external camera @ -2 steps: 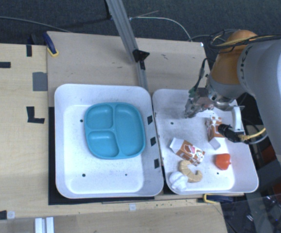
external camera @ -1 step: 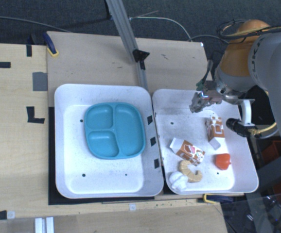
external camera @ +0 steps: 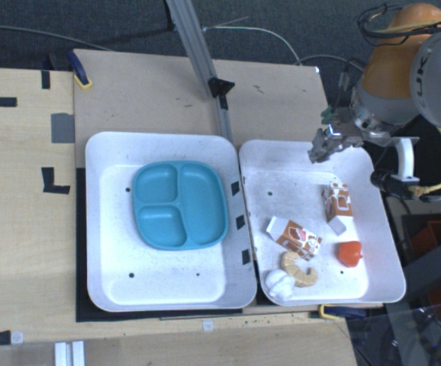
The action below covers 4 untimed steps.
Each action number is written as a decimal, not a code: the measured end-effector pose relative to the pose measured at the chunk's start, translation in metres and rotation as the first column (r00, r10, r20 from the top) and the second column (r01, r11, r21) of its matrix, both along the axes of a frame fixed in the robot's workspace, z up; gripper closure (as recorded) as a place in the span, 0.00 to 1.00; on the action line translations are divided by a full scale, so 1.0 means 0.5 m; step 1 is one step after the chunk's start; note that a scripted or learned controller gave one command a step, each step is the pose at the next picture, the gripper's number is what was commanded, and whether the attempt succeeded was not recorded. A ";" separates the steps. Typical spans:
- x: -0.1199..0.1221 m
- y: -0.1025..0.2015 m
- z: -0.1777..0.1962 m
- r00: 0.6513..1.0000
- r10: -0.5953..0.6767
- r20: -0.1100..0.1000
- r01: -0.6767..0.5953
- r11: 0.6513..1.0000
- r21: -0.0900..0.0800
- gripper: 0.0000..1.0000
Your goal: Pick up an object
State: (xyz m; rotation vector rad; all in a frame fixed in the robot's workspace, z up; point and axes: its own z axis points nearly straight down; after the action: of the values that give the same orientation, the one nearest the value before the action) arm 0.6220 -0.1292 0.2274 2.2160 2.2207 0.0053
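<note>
My gripper hangs over the far right part of the right bin, with nothing seen between its fingers. Below it in that bin lie a small orange and white carton, a second flat brown and white packet, a red tomato-like piece, a tan curved pastry and a white lump. The nearest one, the orange and white carton, lies a little nearer the front than the gripper and apart from it.
The left bin holds a blue divided plate. A grey metal post slants across the back of the bench toward the seam between the bins. The orange-banded arm comes in from the upper right.
</note>
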 end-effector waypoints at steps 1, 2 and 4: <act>0.002 0.001 0.107 1.000 0.000 0.000 0.000 1.000 0.000 1.00; -0.029 0.115 0.107 1.000 0.004 -0.007 -0.004 1.000 0.003 1.00; -0.089 0.308 0.051 1.000 0.003 -0.009 -0.003 1.000 0.001 1.00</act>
State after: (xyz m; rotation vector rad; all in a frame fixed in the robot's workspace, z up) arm 0.5777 0.0247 0.2531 2.2183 2.2292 -0.0036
